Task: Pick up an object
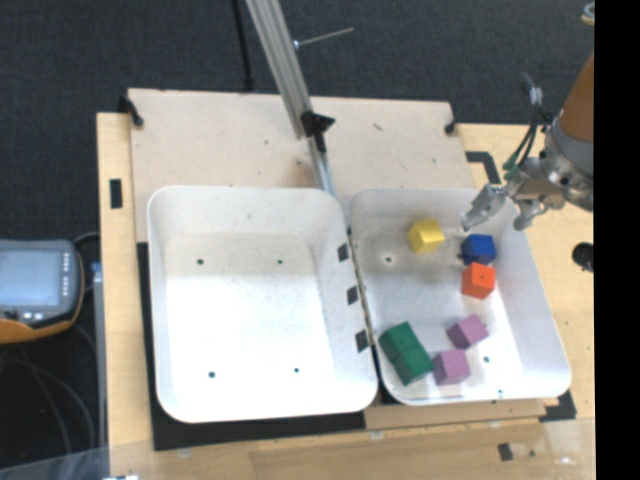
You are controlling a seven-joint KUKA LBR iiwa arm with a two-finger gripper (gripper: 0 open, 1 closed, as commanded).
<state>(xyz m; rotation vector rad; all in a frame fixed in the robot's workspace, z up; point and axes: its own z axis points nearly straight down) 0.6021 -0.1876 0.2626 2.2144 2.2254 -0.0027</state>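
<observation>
- The pincer [487, 208] hangs over the right bin [545, 298], just above the blue cube [480, 247]; whether it is open or closed I cannot tell, and nothing visibly sits in it.
- Risk, as I judge it: the blue cube touches the orange cube [478, 280], so a descent could nudge both or pinch an edge and slip.
- The right bin also carries a yellow cube [426, 236], a green block [405, 352] and two purple blocks [466, 330].
- The left bin [160, 298] sits alongside on the surface [115, 298].

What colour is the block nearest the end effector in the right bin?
Blue: the blue block sits just below the end effector, clearest in the camera view.
</observation>
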